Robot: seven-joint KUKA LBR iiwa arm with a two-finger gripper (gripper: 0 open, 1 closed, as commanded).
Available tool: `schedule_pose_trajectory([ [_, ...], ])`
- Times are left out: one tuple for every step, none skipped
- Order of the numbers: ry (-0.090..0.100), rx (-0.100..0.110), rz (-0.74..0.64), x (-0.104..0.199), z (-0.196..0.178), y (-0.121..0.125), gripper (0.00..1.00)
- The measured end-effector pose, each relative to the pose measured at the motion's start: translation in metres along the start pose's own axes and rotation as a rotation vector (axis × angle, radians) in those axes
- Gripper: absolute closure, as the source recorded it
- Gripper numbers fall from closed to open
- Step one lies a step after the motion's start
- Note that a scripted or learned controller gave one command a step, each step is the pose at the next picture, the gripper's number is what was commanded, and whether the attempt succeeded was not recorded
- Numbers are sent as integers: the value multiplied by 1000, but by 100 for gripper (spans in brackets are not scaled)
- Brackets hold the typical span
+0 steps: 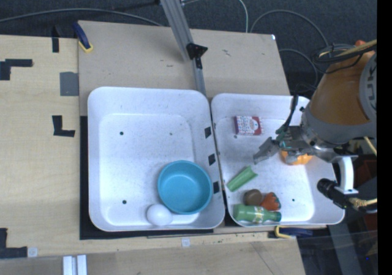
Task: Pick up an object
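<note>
1. Over the right bin [318, 206], near its right-hand middle, the gripper [274, 149] is seen; its dark fingers [264, 152] are spread apart, with nothing between them.
2. An orange object [295, 157] is seen just beside the gripper, partly hidden under the wrist; whether it is touched cannot be told.
3. A red-and-white packet [247, 125] lies near the gripper, toward the bin's far edge.
4. A green cylinder [241, 178] lies tilted, near the fingertips on the bin's front side.
5. A brown round object [252, 196], a small orange-red piece [270, 201] and a green bottle [256, 214] are grouped at the front wall, touching or nearly so.
6. A blue bowl [184, 186] and a white ball [159, 214] are noted in the left bin [122, 145], well apart from the gripper.
</note>
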State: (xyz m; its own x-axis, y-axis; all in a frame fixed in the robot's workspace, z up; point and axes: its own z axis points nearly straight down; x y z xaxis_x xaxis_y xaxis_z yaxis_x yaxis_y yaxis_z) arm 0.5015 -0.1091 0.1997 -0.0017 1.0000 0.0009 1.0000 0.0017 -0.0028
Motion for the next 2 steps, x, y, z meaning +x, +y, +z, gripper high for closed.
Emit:
schedule_pose_trajectory([
  [0, 0, 0, 0, 0, 0, 0],
  [1, 6, 1, 5, 62, -6, 0],
])
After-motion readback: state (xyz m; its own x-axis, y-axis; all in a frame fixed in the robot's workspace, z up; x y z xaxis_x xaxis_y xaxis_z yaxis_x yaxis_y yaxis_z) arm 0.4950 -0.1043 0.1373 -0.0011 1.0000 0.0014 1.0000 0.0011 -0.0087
